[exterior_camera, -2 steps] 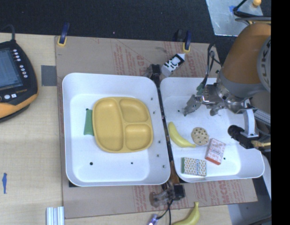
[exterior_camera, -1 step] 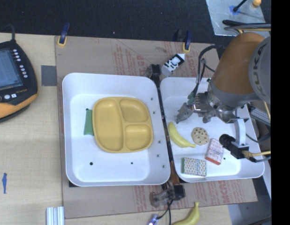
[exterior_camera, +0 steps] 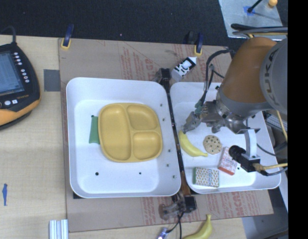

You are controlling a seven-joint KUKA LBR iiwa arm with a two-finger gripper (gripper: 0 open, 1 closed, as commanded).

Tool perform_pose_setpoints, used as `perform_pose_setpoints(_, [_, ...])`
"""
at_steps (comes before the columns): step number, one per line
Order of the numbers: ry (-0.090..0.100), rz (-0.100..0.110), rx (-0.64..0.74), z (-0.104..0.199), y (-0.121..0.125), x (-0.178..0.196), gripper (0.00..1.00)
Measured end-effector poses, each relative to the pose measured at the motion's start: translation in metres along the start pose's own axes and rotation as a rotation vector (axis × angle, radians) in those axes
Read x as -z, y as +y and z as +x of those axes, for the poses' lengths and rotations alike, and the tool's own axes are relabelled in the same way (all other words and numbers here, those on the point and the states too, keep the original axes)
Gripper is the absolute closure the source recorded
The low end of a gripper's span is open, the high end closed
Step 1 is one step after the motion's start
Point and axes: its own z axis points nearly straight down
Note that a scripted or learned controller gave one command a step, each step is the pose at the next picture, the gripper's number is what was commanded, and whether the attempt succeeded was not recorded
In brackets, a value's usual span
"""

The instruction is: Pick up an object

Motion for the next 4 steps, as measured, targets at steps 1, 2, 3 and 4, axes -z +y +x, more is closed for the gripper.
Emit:
perform_pose_setpoints(1, [0.001, 0.001, 0.001, -0.0058, -0.0027, 0.0000, 0.00])
perform_pose_setpoints(2, [0.001, 0.002, 0.000, -0.0028, -0.0037, 0.0001, 0.00])
perform_pose_setpoints(3, [0.001, 0.003, 0.001, -0.0040, -0.0078, 0.0000, 0.00])
perform_pose_setpoints(4, [-0.001, -0.002, 0.001, -0.0055, 0.0003, 0.0000, 0.00])
